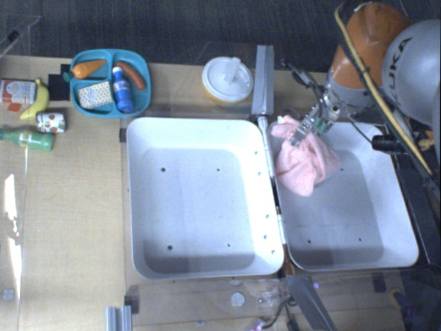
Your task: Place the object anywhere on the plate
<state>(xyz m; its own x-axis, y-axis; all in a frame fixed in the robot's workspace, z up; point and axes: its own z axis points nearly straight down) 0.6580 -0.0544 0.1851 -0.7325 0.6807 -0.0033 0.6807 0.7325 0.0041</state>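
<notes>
We see the gripper [304, 131] closed on the upper folds of the pink cloth [304, 163], whose bulk hangs directly beneath the fingers over the right bin [358, 233].

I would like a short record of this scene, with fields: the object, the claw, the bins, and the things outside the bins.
object: pink cloth, bunched, at the upper left of the right bin
claw: claw at the cloth's top edge, touching it
left bin: left bin, white
outside bins: blue divided tray with toy food, white lidded cup
</notes>
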